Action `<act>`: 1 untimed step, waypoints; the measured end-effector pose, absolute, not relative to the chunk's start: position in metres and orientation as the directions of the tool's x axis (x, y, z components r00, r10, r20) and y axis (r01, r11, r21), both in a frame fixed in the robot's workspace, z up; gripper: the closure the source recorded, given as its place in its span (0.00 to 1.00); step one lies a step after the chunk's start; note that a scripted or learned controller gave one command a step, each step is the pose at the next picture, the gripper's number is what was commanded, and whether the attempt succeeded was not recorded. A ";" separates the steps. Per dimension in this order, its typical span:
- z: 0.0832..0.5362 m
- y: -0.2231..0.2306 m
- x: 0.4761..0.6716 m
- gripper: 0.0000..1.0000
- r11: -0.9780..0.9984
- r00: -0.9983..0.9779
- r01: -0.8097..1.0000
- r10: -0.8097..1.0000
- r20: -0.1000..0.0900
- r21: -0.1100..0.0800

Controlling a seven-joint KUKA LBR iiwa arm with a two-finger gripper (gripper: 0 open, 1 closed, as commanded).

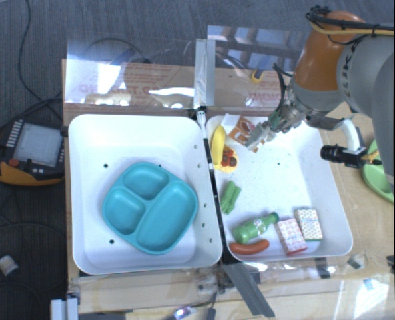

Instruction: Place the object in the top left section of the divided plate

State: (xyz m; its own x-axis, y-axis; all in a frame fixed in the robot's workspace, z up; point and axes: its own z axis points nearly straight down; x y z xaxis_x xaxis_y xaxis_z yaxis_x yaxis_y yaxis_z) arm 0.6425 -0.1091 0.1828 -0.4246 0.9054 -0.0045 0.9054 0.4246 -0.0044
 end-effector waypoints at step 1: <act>0.185 -0.065 0.582 1.00 0.446 -0.446 0.895 0.895 0.001 -0.004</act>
State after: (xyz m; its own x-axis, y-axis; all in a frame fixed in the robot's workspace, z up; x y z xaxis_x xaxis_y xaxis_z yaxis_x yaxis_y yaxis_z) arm 0.5821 -0.0646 0.1849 -0.4463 0.8949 0.0006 0.8949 0.4463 -0.0036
